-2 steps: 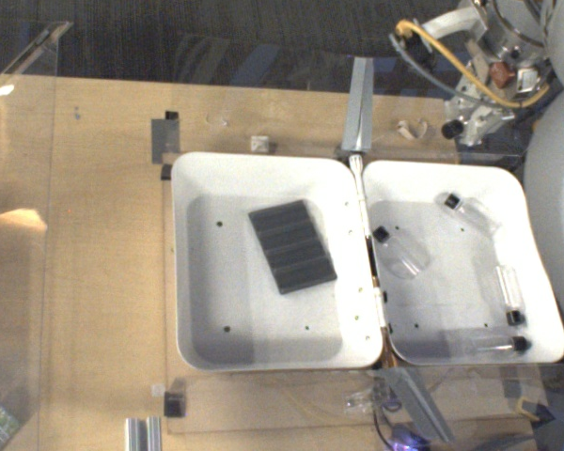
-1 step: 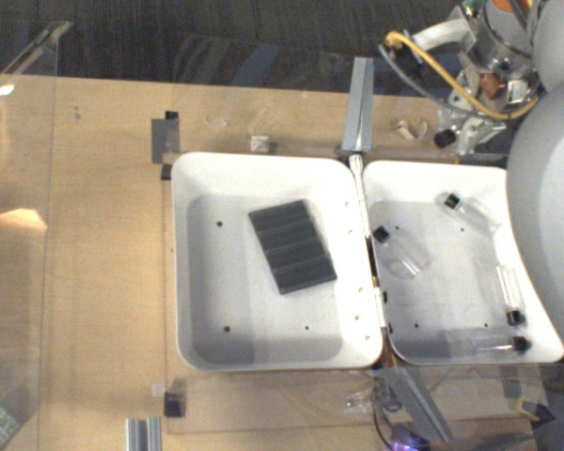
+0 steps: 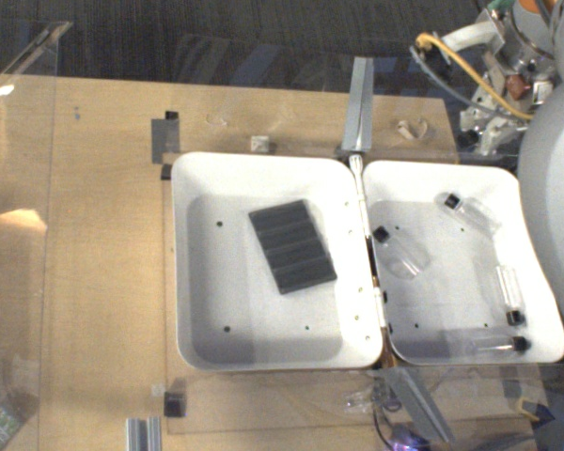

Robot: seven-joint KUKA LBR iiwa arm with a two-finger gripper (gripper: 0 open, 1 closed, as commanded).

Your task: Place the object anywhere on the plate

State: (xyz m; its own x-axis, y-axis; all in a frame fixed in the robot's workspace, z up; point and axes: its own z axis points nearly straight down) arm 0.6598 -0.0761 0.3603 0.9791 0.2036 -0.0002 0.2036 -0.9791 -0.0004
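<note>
A dark grey ridged plate lies slightly askew in the middle of the left bin. Several clear vials with black caps lie in the right bin: one at the back, one near the left wall, one by the right wall and one along the front wall. My gripper hangs beyond the right bin's back right corner, away from the vials and far from the plate. Nothing shows in it.
A grey metal post stands behind the seam between the bins. Yellow and grey cables loop beside the wrist. The grey arm body overhangs the right bin's right rim. Small black blocks sit on the wooden bench.
</note>
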